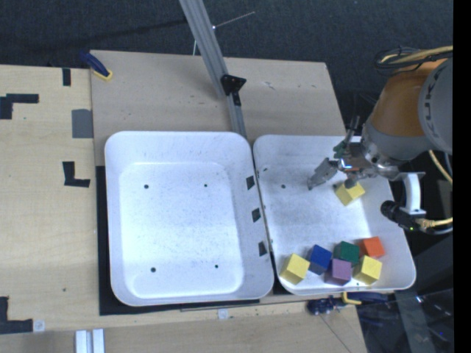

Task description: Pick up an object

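Note:
My gripper [333, 173] hangs over the upper middle of the right bin [294, 153], reaching in from the right on the grey arm with its orange band. A small yellow block [351, 192] lies just below and right of the gripper, touching or nearly touching it; I cannot make out whether it is held. Along the bin's front edge sits a cluster of blocks: yellow [296, 268], blue [320, 257], green [346, 252], purple [341, 271], orange [373, 247] and another yellow [370, 269].
The left bin [118, 197] stands beside the right one, their rims meeting at the middle. A slanted metal pole [210, 43] runs down from the top to the bins' shared back corner. Cables [412, 219] hang off the arm at the right.

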Controlling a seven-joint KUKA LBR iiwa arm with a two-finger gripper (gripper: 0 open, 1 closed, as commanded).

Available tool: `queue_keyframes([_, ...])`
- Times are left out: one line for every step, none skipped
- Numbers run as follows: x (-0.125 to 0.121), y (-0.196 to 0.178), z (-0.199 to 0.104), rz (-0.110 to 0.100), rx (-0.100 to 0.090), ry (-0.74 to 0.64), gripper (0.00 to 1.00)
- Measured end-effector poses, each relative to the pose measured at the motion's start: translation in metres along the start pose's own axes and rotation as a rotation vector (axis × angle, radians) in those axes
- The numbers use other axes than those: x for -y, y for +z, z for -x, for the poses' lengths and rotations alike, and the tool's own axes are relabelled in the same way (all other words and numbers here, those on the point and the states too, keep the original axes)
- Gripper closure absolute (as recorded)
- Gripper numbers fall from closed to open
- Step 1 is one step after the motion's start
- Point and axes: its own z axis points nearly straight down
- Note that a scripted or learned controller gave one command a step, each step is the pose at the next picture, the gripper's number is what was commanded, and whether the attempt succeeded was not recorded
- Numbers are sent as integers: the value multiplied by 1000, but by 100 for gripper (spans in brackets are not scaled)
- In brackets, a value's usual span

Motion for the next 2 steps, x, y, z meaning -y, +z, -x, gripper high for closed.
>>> queue_keyframes([2,62,-8,0,0,0,0])
queue_keyframes([1,49,-8,6,0,-1,100])
